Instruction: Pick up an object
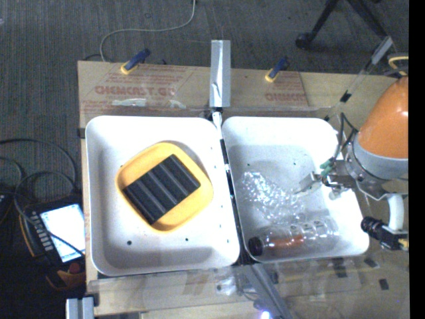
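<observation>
The end effector (317, 178) sits at the right-centre of the frame, over the right bin (285, 128); whether it is apart or together cannot be told. Just left of it lies a crumpled clear plastic piece (269, 193). A brown bottle (292, 239) lies on its side along that bin's lower edge. The left bin (106, 135) holds a yellow tray with a black ribbed insert (165, 185). Both bins rest on a cardboard-covered desk (159, 85) — two blue-and-yellow clamps (135, 60) grip its upper edge. Grey carpet (60, 18) surrounds it, with chair legs (332, 12) at upper right.
</observation>
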Robot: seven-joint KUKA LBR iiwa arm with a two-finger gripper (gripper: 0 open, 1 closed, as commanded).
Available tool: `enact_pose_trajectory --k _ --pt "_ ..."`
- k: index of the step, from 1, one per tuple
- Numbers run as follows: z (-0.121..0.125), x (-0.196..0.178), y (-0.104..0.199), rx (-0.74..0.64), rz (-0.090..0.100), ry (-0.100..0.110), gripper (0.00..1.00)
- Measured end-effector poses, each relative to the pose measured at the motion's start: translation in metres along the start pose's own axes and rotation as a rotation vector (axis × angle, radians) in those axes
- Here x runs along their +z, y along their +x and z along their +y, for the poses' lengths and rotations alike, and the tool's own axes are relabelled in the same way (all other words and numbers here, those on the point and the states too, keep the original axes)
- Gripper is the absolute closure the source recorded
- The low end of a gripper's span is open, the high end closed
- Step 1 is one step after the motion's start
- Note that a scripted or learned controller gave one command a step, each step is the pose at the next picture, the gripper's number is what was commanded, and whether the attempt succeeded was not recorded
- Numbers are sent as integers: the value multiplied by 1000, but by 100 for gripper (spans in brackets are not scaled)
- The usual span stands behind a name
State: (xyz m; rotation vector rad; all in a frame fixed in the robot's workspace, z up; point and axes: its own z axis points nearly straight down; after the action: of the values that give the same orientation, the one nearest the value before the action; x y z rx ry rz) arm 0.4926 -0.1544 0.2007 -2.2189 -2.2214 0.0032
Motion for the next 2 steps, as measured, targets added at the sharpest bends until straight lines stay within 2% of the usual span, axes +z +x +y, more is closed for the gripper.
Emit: enact_pose_trajectory --k 1,2 --pt "3 107 -26 -201 -4 -18 0" --pt "87 109 36 -285 -3 -20 0"
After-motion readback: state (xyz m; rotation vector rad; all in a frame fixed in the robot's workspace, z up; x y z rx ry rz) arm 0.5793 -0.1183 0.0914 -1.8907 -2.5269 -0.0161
